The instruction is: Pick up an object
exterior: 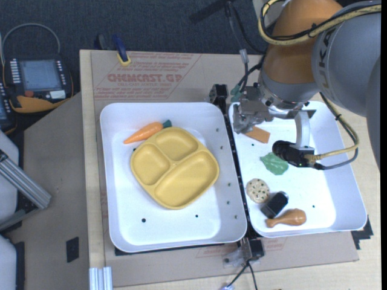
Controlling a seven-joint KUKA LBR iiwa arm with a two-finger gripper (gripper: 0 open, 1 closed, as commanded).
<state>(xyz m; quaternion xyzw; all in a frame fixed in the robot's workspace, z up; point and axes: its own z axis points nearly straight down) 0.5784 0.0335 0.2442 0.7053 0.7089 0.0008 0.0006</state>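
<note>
A yellow plate (175, 168) and an orange carrot (143, 132) with a green top sit in a white bin (115, 180). In the other white bin (338, 198): an orange wedge (259, 135), a green leaf (275, 164), a tan cookie (257, 190) speckled dark, a black block (274, 203) and a brown drumstick (287, 219). The arm (338, 47) is grey, banded orange.

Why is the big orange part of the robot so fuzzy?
In the camera view, the arm's orange band sits close to the lens, so it blurs; the yellow divided plate and carrot lower down look sharp, with soft shadows in the left bin.
</note>
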